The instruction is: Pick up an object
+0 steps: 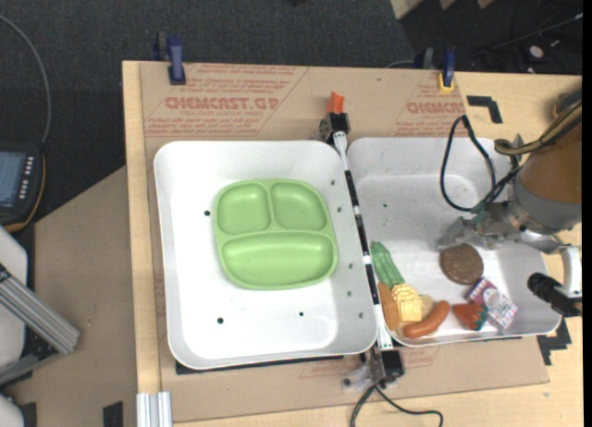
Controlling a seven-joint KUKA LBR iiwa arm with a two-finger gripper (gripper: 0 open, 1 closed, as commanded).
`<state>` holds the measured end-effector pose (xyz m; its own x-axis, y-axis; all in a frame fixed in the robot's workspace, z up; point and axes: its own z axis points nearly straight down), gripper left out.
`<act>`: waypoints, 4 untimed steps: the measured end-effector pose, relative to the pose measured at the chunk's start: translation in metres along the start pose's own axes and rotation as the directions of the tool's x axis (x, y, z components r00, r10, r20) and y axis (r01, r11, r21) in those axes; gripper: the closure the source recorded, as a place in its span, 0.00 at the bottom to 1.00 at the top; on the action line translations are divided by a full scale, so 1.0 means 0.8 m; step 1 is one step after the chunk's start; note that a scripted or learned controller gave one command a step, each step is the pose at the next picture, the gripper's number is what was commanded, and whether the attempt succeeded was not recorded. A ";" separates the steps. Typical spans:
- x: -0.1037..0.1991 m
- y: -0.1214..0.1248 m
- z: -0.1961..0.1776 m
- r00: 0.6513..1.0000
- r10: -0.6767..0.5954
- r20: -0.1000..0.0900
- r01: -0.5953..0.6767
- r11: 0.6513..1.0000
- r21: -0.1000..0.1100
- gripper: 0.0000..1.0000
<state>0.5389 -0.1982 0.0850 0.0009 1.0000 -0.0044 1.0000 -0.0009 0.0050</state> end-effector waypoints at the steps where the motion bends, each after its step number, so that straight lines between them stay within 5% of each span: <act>1: 0.044 -0.050 0.001 1.000 -0.001 -0.007 0.001 1.000 0.009 0.00; 2: -0.027 0.035 0.001 1.000 -0.004 -0.014 0.004 1.000 0.009 0.00; 3: 0.007 -0.027 0.001 1.000 0.000 -0.007 0.000 1.000 0.009 0.00; 4: -0.010 -0.016 -0.048 1.000 -0.001 0.000 0.001 1.000 -0.001 0.00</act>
<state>0.5256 -0.2064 0.1237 0.0003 1.0000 -0.0040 1.0000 -0.0002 0.0063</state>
